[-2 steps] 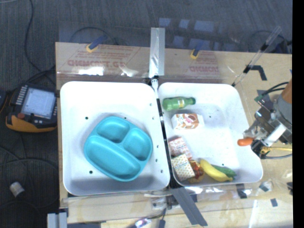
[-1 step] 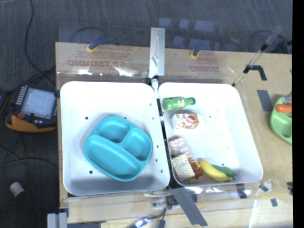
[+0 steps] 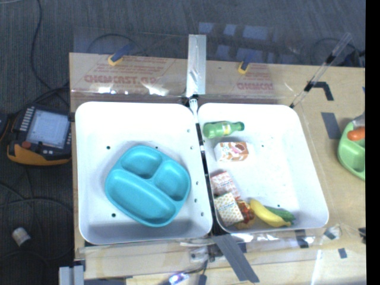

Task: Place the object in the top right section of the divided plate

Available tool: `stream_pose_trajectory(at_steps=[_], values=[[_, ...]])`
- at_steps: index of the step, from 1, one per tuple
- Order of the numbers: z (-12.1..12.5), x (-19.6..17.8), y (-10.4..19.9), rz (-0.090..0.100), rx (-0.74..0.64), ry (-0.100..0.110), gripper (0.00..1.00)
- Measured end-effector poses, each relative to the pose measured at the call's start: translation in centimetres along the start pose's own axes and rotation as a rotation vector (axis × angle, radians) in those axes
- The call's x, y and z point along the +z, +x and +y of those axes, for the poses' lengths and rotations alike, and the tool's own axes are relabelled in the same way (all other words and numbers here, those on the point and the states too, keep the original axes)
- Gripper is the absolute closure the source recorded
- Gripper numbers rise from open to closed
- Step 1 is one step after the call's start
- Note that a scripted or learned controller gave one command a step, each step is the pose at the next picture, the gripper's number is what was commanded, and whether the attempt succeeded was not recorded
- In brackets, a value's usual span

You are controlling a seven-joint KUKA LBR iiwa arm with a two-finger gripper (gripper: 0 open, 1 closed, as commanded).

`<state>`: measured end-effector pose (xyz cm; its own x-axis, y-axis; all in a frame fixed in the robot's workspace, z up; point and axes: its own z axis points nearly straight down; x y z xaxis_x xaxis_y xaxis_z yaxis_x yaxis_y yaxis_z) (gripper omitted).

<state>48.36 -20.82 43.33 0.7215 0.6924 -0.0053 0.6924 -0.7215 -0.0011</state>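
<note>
Camera view, looking down at a slant on a tan worktop (image 3: 332, 159) bearing two shallow white bins side by side.

Left bin (image 3: 95, 129): one turquoise divided plate (image 3: 148, 184), lying flat and turned at an angle, with one long section along its lower edge and two smaller sections above it. Nothing lies in any section.

Right bin (image 3: 279, 159): five loose items, all along its left side and lower edge, apart from the plate.
- Green bottle (image 3: 222, 128) on its side, near the top left corner.
- Small white packet (image 3: 231, 151) with red and brown print, just below the bottle.
- Pinkish wrapped packet (image 3: 223, 183), close against the divider wall.
- Patterned packet (image 3: 231, 210) with red parts, just below the pinkish one.
- Yellow banana (image 3: 268, 214) touching the patterned packet, with a dark green item (image 3: 284, 213) beside its right end.

Worktop, right edge: a green container (image 3: 354, 150) with something orange on top.

Floor, left of the worktop: a handheld control pendant (image 3: 40, 135) with a grey screen.

Claw: state cannot be told.
</note>
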Motion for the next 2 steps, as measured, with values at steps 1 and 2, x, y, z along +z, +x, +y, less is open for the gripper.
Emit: stream_pose_trajectory(at_steps=[1,2], values=[[0.7,12.4,-0.7,0.001,0.064,0.004,1.0],[-1.0,24.5,0.9,0.003,-0.088,0.006,1.0]])
